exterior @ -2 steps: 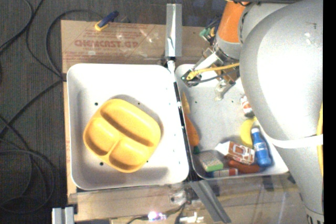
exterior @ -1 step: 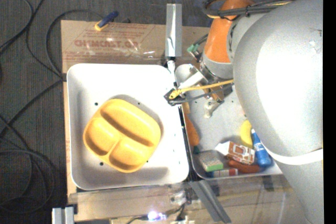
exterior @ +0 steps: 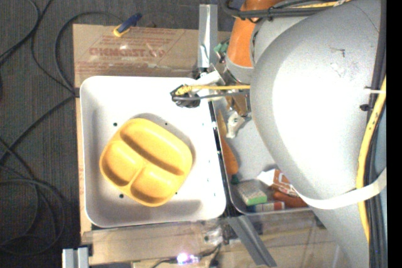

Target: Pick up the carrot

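Casing of the grey robot arm [exterior: 314, 103] sits closest to the lens and takes up the right side of the frame, with its orange band [exterior: 242, 41] showing at upper centre. Below that band the two-finger gripper [exterior: 231, 121] hangs over the seam between the two bins; whether it is spread or pressed together cannot be told, as the wrist hides it. Just under it lies the long orange carrot [exterior: 230, 159], stretched along the left wall of the shallow white right-hand bin [exterior: 254, 160], at lower centre of the frame; it is not seen clamped by the gripper. Further down in the same bin rests a small block with a green top and pale side [exterior: 251, 192], and beside it, to the right, some red and orange items [exterior: 286, 190] are partly covered by the arm. The shallow white left-hand bin [exterior: 201, 191] holds a yellow plastic dish with three compartments [exterior: 146, 161], set left of centre and turned at an angle. Beyond the bins, toward the upper left, a flat sheet of brown cardboard with red print [exterior: 144, 53] carries a small blue and yellow object [exterior: 127, 24] at its top edge. Black cables [exterior: 25, 135] trail across the dark grey floor [exterior: 38, 9] at the far left.
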Available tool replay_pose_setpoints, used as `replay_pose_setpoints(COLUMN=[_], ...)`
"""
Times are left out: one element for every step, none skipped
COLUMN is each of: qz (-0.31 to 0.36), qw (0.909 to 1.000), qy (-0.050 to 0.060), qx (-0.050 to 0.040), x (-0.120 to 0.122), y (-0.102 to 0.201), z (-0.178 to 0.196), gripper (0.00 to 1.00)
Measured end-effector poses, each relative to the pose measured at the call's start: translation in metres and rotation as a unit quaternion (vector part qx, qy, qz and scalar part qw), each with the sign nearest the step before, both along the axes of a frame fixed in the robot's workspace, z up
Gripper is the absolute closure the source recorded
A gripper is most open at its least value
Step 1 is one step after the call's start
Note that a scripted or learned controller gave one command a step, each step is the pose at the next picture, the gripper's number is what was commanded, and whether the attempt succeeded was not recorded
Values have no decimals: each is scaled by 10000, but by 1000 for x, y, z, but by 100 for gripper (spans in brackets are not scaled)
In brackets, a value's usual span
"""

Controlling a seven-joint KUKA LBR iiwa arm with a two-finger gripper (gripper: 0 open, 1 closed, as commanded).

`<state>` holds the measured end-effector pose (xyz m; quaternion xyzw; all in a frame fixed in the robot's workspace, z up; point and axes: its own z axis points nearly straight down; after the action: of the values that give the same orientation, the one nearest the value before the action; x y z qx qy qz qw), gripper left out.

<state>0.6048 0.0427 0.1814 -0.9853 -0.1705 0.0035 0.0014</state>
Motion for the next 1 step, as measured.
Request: replay_pose_setpoints(qz=[2261], qw=[9741], qy=[-5], qx=[-19], x=[14], y=[23], z=[1], gripper=[0])
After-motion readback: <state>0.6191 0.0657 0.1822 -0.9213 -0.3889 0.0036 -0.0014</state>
